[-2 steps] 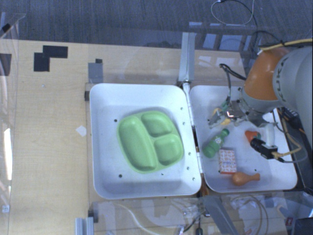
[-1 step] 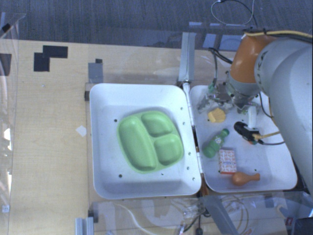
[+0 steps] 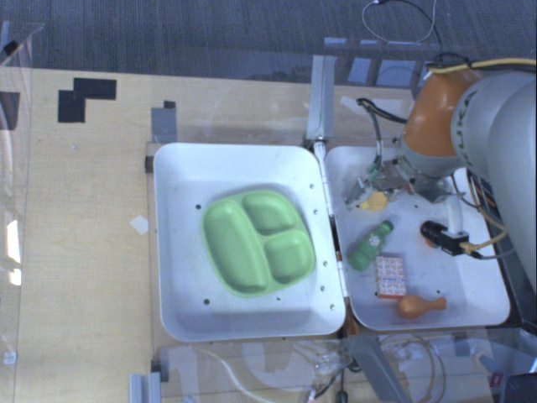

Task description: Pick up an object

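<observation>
My gripper (image 3: 375, 181) hangs low over the far left part of the right bin (image 3: 487, 305), below the arm's orange band (image 3: 432, 116). A small yellow object (image 3: 375, 200) lies right under its tip; whether they touch is unclear. A green bottle (image 3: 370, 246) lies tilted in the middle of that bin. Nearer the front are a small red and white box (image 3: 389, 276) and an orange pear-shaped object (image 3: 419, 306). The arm hides the bin's far right corner.
The left bin (image 3: 180, 309) holds a light green divided plate (image 3: 258, 241). A metal divider post (image 3: 320, 99) stands between the bins at the back. A black cable piece (image 3: 442, 236) hangs from the arm over the right bin.
</observation>
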You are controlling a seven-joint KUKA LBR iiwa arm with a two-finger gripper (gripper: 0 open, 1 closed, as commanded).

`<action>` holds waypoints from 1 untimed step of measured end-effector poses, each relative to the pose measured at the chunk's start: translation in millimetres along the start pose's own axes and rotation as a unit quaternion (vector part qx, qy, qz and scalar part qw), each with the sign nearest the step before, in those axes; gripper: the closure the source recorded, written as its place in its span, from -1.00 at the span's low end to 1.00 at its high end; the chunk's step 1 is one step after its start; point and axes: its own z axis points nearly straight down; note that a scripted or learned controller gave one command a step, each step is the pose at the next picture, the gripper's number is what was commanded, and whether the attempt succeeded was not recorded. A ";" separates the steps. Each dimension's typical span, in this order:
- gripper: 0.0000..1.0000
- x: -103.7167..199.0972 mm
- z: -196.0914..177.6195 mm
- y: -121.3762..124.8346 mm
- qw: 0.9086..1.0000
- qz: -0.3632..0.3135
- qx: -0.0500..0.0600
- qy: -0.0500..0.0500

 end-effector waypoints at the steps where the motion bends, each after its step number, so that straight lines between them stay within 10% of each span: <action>1: 1.00 0.9 -11.6 2.2 1.000 -0.001 -0.003 0.000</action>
